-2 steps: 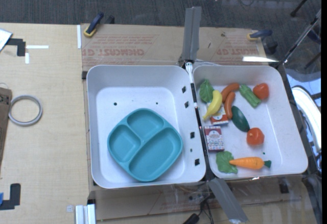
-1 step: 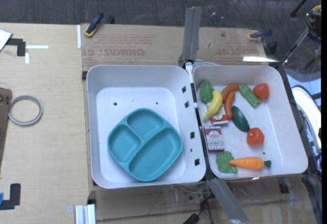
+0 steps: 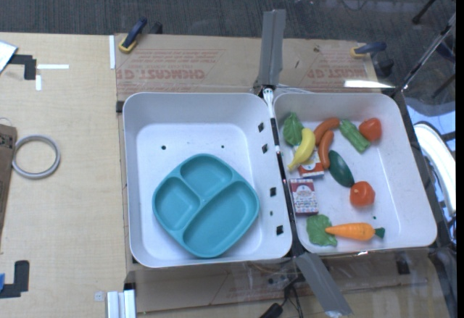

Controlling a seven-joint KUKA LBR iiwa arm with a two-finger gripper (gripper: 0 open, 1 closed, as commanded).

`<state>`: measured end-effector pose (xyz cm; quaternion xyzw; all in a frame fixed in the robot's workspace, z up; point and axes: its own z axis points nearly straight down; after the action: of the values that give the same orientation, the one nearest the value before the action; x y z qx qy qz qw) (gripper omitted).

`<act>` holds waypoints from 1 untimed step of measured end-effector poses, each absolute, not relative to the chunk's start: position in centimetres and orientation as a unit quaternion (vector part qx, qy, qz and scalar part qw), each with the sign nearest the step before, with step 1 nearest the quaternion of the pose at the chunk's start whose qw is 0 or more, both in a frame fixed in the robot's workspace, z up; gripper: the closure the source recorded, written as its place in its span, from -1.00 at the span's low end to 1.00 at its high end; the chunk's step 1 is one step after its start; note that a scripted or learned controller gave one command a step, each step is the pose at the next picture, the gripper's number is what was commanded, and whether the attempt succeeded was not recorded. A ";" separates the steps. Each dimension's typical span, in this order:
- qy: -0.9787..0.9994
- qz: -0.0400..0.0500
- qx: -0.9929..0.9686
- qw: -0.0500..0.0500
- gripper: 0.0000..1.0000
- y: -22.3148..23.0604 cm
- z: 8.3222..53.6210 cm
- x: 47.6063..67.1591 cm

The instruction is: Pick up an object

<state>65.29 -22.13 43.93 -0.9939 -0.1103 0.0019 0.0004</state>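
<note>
Two shallow white plastic bins sit side by side on the bench [image 3: 65, 237], which is pale wood-grain. Nearest in the right bin [image 3: 417, 233] lies a tapered orange carrot [image 3: 353, 232] with a green tip, touching a ruffled leafy green [image 3: 319, 229]. Behind them are a small flat red carton [image 3: 304, 197], a round tomato [image 3: 362, 194] and a glossy dark green cucumber [image 3: 341, 168]. Farther back a curved yellow banana [image 3: 303, 148] leans beside two slim orange-red peppers [image 3: 325, 135], a lettuce piece [image 3: 291, 128], a ridged green pod [image 3: 354, 136] and another tomato [image 3: 370, 129]. The left bin [image 3: 138, 164] holds a smooth teal three-compartment plate [image 3: 206, 205]. A grey tape ring [image 3: 32, 156] rests at the bench's left.
</note>
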 end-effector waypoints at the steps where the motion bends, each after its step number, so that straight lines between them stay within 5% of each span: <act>1: -0.113 0.004 -0.994 0.001 1.00 -22.0 44.6 65.4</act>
<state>65.40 -21.99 44.62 -0.9936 -0.1132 0.0044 0.0008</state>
